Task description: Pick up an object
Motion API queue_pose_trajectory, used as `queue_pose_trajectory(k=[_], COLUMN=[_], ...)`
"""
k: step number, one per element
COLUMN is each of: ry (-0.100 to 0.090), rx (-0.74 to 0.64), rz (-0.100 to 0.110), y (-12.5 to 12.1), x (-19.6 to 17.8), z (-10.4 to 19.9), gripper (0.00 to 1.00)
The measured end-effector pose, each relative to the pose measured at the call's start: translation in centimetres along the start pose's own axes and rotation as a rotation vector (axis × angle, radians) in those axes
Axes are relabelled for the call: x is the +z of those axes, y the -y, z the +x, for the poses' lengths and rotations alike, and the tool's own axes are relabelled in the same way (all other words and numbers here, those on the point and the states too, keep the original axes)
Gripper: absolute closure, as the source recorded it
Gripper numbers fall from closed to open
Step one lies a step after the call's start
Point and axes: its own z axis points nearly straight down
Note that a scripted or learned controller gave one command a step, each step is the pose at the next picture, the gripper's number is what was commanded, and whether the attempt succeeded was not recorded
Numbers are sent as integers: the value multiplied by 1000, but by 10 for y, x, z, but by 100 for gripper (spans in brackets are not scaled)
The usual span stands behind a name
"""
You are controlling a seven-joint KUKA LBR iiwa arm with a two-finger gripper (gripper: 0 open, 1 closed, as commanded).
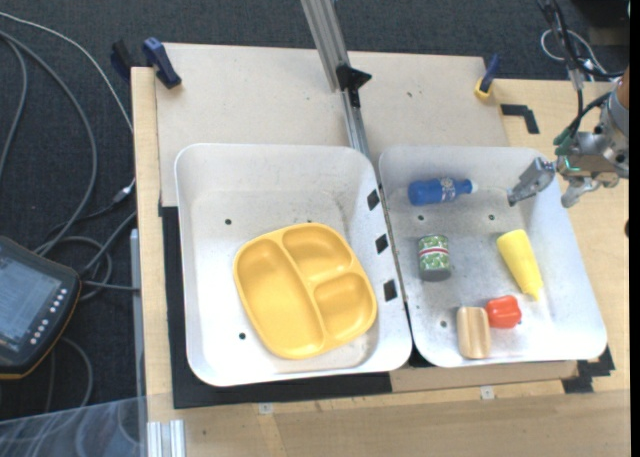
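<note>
Blue bottle lies near the right bin's far edge; the pincer hangs spread wide, holding nothing, at that bin's far right corner.

The bench bears two white bins — left, right — side by side.

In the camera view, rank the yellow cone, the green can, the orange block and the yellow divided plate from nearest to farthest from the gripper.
From the gripper at the right bin's upper right edge:
1. yellow cone, just below it in the right bin.
2. green can and orange block, too close to call: the can sits left, the block lower down.
3. yellow divided plate, across in the left bin.
</note>
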Motion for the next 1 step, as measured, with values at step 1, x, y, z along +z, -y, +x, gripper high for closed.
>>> queue_pose_trajectory(k=[1], ry=[0], rx=[0], rz=[-1], y=[0], x=[0], z=[0], gripper=[0])
